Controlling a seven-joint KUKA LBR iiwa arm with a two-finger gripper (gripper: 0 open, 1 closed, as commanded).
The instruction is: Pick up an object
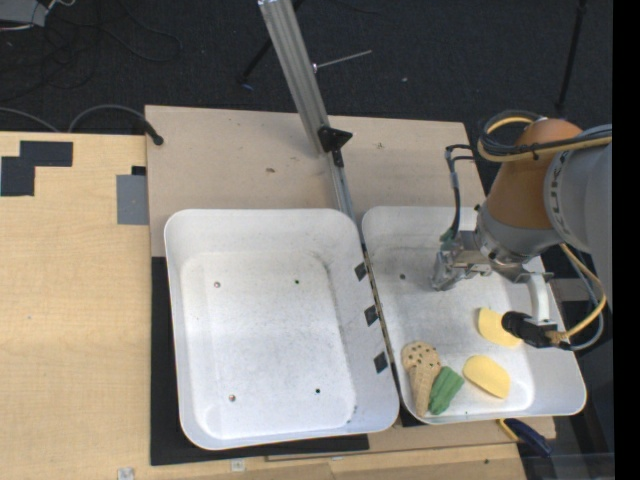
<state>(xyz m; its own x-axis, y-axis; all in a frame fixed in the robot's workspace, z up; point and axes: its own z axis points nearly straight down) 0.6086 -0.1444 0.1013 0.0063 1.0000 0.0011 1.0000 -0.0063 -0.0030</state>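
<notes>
The arm (545, 193) reaches in from the right over the right bin (420, 230). Its gripper (447, 273) hangs low above the bin's bare upper floor, and nothing shows between its fingers; whether they are spread or closed cannot be told. The objects lie in the bin's lower part, apart from the gripper: a yellow piece (497, 326) by the right wall, a second yellow piece (487, 375) below it, a green piece (446, 389) and a tan speckled piece (421, 362) touching it. The left bin (190, 268) sits alongside.
</notes>
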